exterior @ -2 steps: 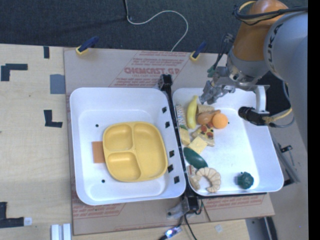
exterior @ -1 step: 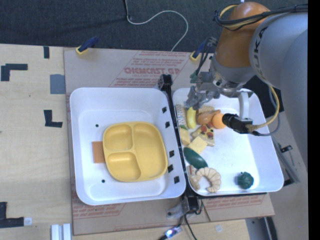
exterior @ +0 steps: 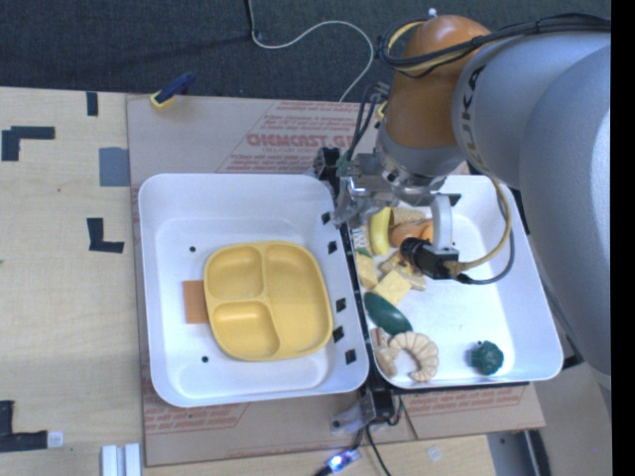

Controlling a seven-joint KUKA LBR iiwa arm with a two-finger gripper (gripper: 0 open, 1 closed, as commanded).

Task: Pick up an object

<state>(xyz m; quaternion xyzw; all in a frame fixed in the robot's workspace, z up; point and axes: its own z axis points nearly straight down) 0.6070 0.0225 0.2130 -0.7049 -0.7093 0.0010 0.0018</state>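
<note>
Over the right bin, near its left wall, I am lowering my claw onto the banana among piled toy food; cannot tell claw state. Next: confirming alignment, then closing.

The tabletop is pale wood with dark angular marks on it. A sheet of brown cardboard printed with red lettering lies flat on it, and two shallow white bins rest side by side on that cardboard. Taking the left bin as the landmark: the right bin sits just beside it, their inner walls touching. A small blue-and-yellow object lies beyond the left bin's far left corner, at the cardboard's far edge. A white cable runs over the dark surface farther back.
</note>
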